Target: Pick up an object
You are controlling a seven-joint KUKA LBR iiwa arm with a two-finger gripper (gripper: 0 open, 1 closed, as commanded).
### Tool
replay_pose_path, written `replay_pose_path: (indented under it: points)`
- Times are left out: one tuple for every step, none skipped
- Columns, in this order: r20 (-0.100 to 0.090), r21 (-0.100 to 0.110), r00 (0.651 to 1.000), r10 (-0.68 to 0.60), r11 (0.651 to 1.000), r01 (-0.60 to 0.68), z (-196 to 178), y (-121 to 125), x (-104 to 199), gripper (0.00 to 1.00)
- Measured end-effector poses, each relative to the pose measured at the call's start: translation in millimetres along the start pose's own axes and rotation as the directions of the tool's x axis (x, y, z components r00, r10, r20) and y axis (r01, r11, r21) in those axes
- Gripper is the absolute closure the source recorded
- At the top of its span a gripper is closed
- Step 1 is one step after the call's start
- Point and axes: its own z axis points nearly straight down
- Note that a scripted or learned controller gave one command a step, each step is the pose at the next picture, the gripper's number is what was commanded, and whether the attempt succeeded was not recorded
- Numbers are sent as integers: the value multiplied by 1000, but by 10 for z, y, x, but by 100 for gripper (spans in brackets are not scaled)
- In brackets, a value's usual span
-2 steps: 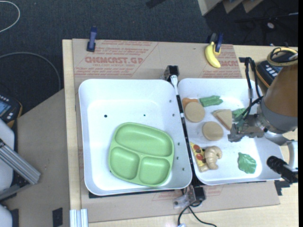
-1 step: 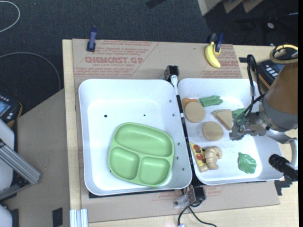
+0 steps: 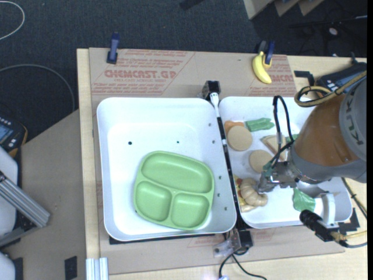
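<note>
Gripper point(image 3: 269, 181) low in right bin point(image 3: 256, 217), near bench's front edge, just beside pale knobbly object point(image 3: 252, 196). Finger state unclear. Approach step; next move calls for closing squarely on object, then lifting.

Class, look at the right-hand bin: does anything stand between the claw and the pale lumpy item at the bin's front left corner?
Nothing visible does. The claw hangs just above and right of the pale lumpy item, with only bare floor of the right bin around them.
</note>
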Motion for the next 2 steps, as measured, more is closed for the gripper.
replay_pose_path:
  points:
    - [3,-6,1000,1,1000,-1,-139,7,-12,100]
    - [4,-9,1000,1,1000,-1,-237,10,-11,100]
